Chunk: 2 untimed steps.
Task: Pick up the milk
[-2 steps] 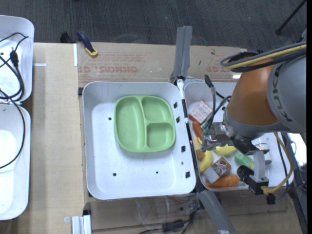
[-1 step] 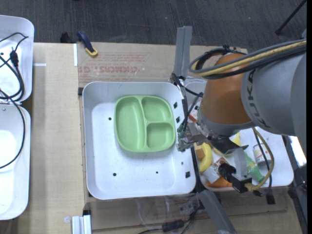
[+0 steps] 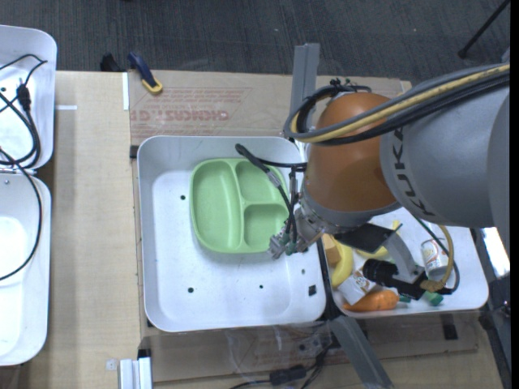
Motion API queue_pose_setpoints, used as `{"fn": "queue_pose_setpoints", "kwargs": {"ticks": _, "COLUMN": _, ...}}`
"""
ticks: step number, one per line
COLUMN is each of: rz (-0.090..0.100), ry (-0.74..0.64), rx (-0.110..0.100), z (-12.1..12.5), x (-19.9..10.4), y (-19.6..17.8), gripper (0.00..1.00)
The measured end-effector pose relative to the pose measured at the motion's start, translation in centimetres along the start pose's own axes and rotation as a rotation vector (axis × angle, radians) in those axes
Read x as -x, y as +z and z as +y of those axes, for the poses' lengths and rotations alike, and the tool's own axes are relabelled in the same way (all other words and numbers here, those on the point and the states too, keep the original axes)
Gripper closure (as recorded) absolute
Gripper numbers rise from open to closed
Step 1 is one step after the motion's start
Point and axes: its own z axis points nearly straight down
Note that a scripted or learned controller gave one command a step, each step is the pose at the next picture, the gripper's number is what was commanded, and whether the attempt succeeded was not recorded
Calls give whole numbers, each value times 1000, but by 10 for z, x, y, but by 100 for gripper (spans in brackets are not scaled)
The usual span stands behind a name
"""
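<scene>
My gripper hangs low over the left bin, at the lower right corner of a green divided plate. The arm's orange band and grey wrist cover the wall between the two bins. No object shows in the gripper. A small white container with a label lies at the right side of the right bin; it may be the milk, but it is too small to tell. The arm hides much of the right bin.
In the right bin lie a yellow banana, an orange item, a dark-capped bottle with a white label and a small green piece. A grey post stands behind the bins. White trays with black cables sit far left.
</scene>
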Motion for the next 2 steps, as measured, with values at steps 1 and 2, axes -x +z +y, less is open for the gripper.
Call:
{"fn": "queue_pose_setpoints", "kwargs": {"ticks": 1, "rz": -2, "ry": -400, "rx": 3, "z": -8, "x": 13, "y": -38, "gripper": 100}}
{"fn": "queue_pose_setpoints", "kwargs": {"ticks": 2, "rz": 0, "ry": -595, "rx": 1, "z": 19, "x": -25, "y": -25, "gripper": 100}}
